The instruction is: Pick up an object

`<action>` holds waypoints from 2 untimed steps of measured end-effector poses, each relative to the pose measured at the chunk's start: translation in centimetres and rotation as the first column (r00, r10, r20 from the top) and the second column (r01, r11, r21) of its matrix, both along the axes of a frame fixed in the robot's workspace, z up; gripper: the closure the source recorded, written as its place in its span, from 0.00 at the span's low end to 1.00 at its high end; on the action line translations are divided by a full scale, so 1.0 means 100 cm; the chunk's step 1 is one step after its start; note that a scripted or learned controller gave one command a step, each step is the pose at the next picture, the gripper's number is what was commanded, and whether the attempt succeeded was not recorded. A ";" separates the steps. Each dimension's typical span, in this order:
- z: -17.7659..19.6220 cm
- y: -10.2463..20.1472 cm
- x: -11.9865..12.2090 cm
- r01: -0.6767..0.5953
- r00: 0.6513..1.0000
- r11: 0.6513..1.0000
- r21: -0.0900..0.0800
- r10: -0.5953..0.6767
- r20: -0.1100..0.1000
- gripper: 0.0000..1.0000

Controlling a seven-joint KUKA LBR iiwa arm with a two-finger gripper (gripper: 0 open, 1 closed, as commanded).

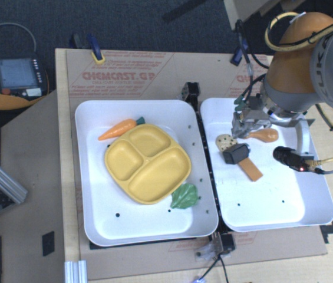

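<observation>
Camera view has the gripper low over the right bin, at about 11 o'clock of that bin's floor, with three small things crowded just below it: a spotted die-like piece, a dark block on a tan handle touching or nearly touching it at 5 o'clock, and a tan drumstick-like toy at 3 o'clock of the gripper. Whether the tool is apart or together I cannot tell; nothing is seen clamped in it. To do this pick well, it should choose one target, probably the dark block, centre over it and descend straight, since a stray contact could nudge the neighbours. The left bin carries a yellow tray, carrot and green leaf.
</observation>
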State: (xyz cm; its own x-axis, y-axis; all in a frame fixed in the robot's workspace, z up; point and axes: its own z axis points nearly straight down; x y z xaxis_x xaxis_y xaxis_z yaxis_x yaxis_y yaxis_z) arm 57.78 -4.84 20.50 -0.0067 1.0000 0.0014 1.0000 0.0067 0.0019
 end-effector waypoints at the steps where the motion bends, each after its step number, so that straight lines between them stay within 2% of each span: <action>1: 0.001 0.057 0.015 0.005 1.000 1.000 -0.002 -0.005 0.000 1.00; 2: -0.003 0.111 0.034 0.001 1.000 1.000 0.000 -0.001 0.001 1.00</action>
